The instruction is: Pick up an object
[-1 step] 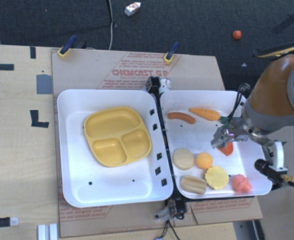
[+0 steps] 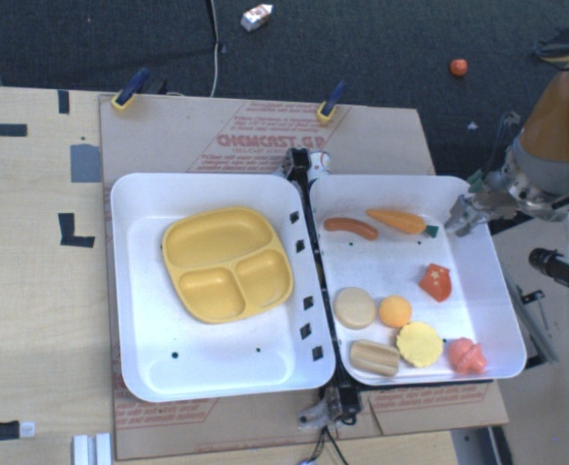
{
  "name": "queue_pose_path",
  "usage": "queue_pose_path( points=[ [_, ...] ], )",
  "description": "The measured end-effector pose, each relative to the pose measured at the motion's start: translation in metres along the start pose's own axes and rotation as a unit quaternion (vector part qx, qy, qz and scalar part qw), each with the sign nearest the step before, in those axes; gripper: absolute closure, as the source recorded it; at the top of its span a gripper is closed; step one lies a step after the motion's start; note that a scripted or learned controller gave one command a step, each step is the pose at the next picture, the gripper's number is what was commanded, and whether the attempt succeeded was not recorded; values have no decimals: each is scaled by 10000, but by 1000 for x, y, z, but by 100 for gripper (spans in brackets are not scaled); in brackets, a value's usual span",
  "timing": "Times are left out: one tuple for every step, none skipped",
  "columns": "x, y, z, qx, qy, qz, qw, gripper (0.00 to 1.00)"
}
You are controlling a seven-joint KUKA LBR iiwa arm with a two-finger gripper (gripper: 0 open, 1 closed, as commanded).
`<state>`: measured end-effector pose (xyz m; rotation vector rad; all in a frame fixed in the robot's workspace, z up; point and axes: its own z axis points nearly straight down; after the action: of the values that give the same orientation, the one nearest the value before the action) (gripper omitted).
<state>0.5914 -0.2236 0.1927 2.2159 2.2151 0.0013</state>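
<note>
The approach step was judged to be in hand: nothing had been lifted, and the gripper (image 2: 463,213) was seen at the far right rim of the right bin (image 2: 505,289), above its edge rather than down among the toys. Whether the tool was open or closed could not be told at this size and angle; nothing was seen held by it.

All candidate objects were noted inside the right bin. Nearest the gripper lay the carrot (image 2: 397,222), just to its left, with the sausage (image 2: 350,228) beyond that. The red piece (image 2: 436,282) lay below the carrot, near the bin's middle. The orange ball (image 2: 395,311), tan disc (image 2: 355,307), yellow piece (image 2: 420,344), bread roll (image 2: 373,357) and pink piece (image 2: 467,356) were grouped toward the bin's near edge.

The next move was judged to call for a descent over one object, the carrot being closest.
</note>
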Motion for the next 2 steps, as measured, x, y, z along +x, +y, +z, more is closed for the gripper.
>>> queue_pose_path(
  points=[
    [88, 54, 85, 43, 37, -49, 10000, 0],
    [115, 77, 109, 31, 26, -22, 10000, 0]
  ],
)
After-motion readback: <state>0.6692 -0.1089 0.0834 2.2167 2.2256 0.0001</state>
